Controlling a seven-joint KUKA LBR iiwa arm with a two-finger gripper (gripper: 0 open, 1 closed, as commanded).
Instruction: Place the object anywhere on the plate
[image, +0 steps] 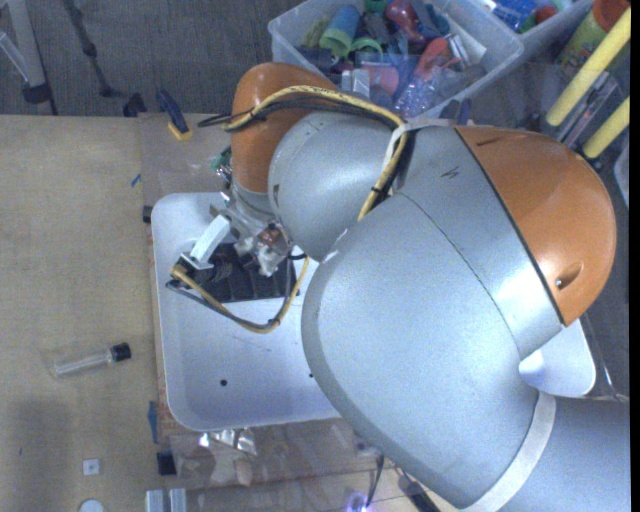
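"Little of the job looked finished at that moment. What should I have logged?" the operator asked.

"You should have logged the placement as not confirmed," the technician replied. "You saw the gripper (255, 250) over the far end of the white bin (200, 395), close to its rear wall. The arm (450, 330) came in from the right of the view and covered most of the bench (60, 250). You could not tell whether the gripper was clasped or released, because the wrist hid it."

"Where was the object, and where was the plate?"

"You could not tell which item was the object. You had no sight of any item held in the gripper. The bare floor of the bin carried one small dark speck (223, 381), too small to identify. A clear tube with a black cap (90, 358) lay on the bench outside the bin, well apart from the gripper. The plate was hidden from you, and in my judgement it lay under the arm."

"So what was left to do?"

"Judged from that view, everything was left. You had no confirmed grasp, no carry and no release on the plate. You should have treated the cycle as being at the pick stage at most, and checked for a held item before crediting any progress."
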